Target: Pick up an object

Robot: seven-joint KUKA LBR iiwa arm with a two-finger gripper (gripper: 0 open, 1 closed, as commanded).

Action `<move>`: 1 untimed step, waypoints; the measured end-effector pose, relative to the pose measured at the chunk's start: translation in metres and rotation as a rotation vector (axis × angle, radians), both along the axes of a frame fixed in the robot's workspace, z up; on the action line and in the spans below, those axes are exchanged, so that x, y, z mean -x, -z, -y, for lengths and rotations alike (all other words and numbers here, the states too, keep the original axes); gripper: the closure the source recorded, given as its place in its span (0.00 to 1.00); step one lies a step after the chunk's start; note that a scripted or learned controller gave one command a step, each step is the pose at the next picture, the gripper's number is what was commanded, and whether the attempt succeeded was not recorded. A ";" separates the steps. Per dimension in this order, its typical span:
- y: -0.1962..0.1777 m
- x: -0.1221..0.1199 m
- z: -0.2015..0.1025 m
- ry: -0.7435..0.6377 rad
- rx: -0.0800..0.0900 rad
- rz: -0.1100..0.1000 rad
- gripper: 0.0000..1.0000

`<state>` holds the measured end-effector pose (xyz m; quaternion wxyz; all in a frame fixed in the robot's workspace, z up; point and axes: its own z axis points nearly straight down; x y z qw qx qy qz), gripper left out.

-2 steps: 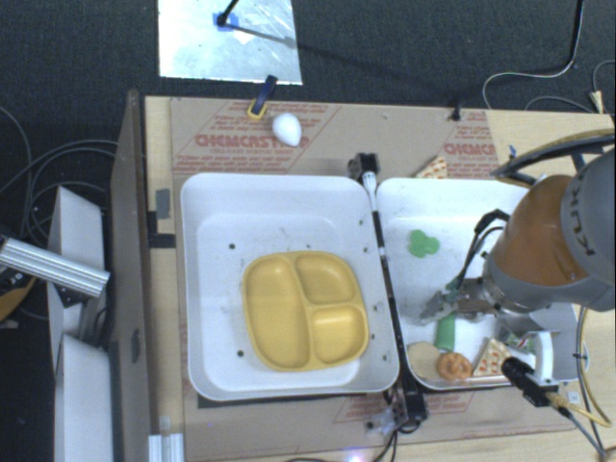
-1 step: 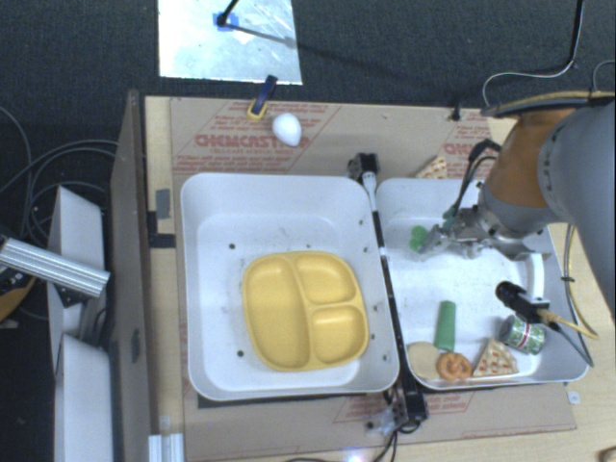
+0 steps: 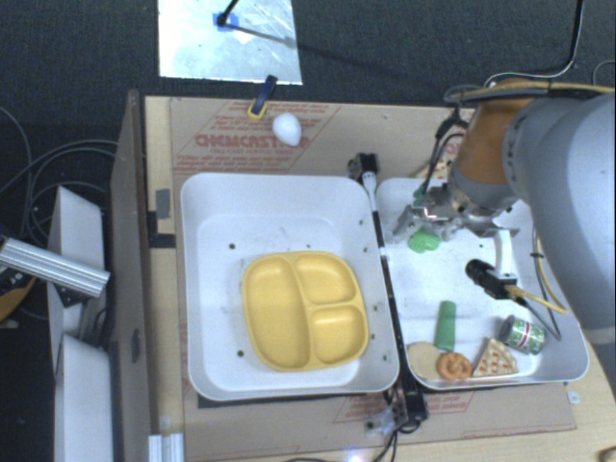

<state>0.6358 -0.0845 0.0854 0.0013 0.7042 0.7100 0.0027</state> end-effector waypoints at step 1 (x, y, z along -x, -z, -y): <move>0.000 -0.028 0.022 0.004 0.003 0.000 0.00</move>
